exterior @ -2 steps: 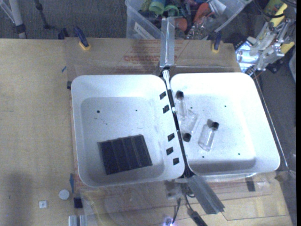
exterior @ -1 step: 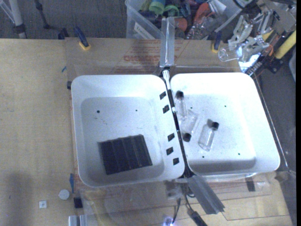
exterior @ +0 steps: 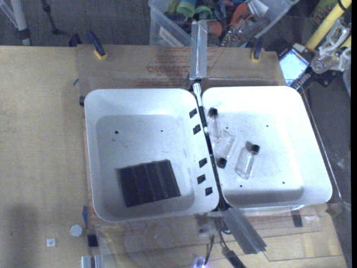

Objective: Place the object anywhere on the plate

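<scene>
A black ribbed rectangular plate [exterior: 149,182] lies flat in the left bin [exterior: 106,110], near its front wall. In the right bin [exterior: 284,116] lie three small clear bottles with black caps, all close to the divider. One bottle [exterior: 214,123] lies with its cap toward the back. A second bottle [exterior: 225,147] lies just in front of it with its cap toward the front. The third bottle [exterior: 245,162] lies to their right, tilted, with its cap up and to the right.
Black tabs [exterior: 198,146] line the ridge where the two bins meet. A metal bar [exterior: 198,49] runs back from that ridge. A clear tub of colourful toys [exterior: 223,7] stands behind the bins. Metal hardware [exterior: 330,52] sits at the far right.
</scene>
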### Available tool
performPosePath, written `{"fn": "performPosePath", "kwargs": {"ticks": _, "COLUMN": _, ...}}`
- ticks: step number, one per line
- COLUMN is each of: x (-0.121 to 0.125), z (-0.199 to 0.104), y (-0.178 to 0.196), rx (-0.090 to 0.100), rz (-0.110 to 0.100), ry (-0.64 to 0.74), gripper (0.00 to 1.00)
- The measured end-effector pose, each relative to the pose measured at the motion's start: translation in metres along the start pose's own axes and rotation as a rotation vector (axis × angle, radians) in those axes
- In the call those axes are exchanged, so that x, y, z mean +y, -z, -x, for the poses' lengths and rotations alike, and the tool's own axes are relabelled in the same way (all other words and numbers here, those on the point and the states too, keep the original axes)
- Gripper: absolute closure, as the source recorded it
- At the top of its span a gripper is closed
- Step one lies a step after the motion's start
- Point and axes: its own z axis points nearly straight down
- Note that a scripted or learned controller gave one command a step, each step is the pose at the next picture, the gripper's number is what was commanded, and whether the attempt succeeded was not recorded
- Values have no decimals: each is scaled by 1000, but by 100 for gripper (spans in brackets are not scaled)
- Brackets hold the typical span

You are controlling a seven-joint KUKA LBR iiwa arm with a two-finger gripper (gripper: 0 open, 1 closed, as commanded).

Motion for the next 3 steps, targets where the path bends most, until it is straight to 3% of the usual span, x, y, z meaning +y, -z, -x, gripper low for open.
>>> {"fn": "performPosePath", "kwargs": {"ticks": 2, "x": -1, "z": 3, "y": 26, "rx": -24, "rz": -11, "ry": -5, "gripper": 100}}
{"fn": "performPosePath", "kwargs": {"ticks": 3, "x": 52, "z": -54, "y": -1, "rx": 5, "rz": 7, "ry": 306, "gripper": 100}}
